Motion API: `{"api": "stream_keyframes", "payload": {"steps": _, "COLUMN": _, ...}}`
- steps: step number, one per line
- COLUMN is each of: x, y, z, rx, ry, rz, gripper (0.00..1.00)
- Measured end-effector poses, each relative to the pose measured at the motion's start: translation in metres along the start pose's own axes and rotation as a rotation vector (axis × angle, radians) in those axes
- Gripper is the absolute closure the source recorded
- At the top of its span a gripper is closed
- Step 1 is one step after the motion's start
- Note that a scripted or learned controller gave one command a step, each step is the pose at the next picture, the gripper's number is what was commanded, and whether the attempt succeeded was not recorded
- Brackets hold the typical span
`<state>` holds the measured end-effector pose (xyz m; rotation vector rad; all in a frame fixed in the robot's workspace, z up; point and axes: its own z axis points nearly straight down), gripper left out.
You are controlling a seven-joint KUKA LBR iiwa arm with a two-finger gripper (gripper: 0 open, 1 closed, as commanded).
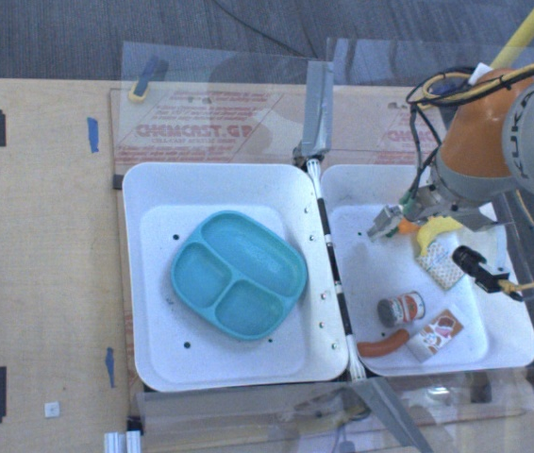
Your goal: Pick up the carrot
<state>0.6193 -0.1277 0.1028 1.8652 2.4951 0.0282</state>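
Starting nearest me, the right bin (522, 347) has a sausage (381, 344), a small carton (438, 333) and a can (401, 309). Left bin (144, 281) holds a blue divided plate (239, 274). Further back, past the banana (434, 232), the end effector (392, 223) is pinching the orange carrot (402, 225) between its fingers.

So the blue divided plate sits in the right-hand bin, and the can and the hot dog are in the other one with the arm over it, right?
Not quite. The camera view shows the blue divided plate in the left bin, not the right one. The rest stands: the can and the hot dog lie in the other bin, under the arm.
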Motion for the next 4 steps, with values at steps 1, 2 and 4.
{"api": "stream_keyframes", "payload": {"steps": 1, "x": -0.058, "y": 0.006, "z": 0.003, "rx": 0.000, "ry": -0.011, "rz": 0.007, "gripper": 0.00}}
{"api": "stream_keyframes", "payload": {"steps": 2, "x": -0.097, "y": 0.022, "z": 0.014, "rx": 0.035, "ry": 0.028, "rz": -0.023, "gripper": 0.00}}
{"api": "stream_keyframes", "payload": {"steps": 4, "x": -0.032, "y": 0.040, "z": -0.117, "rx": 0.026, "ry": 0.007, "rz": 0.018, "gripper": 1.00}}
